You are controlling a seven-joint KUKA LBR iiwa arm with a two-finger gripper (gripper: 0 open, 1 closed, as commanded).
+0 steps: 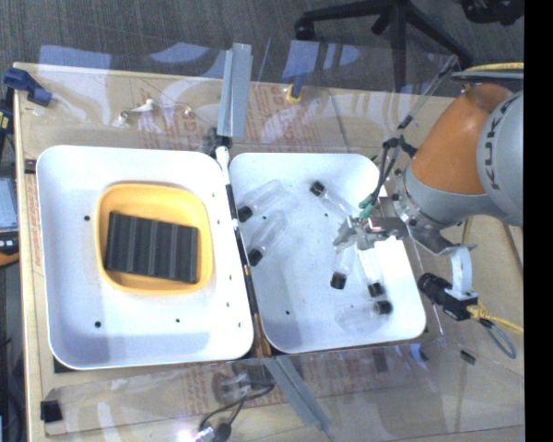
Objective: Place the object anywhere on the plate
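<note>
Several clear plastic vials w/ black caps lie in the right white bin; our gripper hovers, jaws' state unclear. We'd centre on one, then cross to the yellow plate.

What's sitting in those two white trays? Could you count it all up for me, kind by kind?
White trays: 2
Yellow plate, in the left tray: 1
Black ridged slab, on the plate: 1
Clear tubes with black caps, in the right tray, counted by their caps: 6
Total: 10
</note>
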